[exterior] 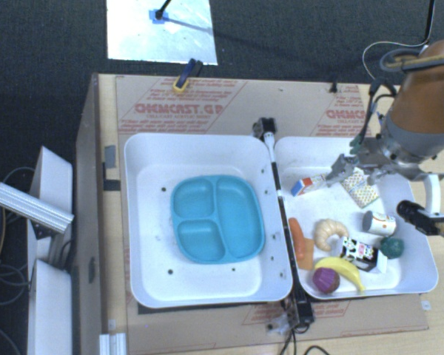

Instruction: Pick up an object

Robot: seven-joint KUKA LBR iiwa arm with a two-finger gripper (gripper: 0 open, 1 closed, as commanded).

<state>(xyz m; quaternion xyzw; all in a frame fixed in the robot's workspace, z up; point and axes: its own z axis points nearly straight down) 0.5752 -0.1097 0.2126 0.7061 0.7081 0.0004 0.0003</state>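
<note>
My gripper (345, 170) hangs over the back of the right bin (422, 276), under the grey and orange arm (422, 102). Just left of it and lower lies a small white carton with blue and red ends (308, 186). A patterned white block (362, 192) lies right beside the gripper's lower right. Toward the front of that bin are a croissant (331, 233), an orange carrot (303, 246), a yellow banana (344, 271), a purple plum (325, 280), a black-and-white spotted item (359, 251), a white cylinder (379, 222) and a teal piece (391, 247).
The left bin (144, 168) holds a blue divided plate (217, 218). A black ridge (280, 205) separates the two bins. A black part with a white bracket (422, 213) juts over the right bin's right side.
</note>
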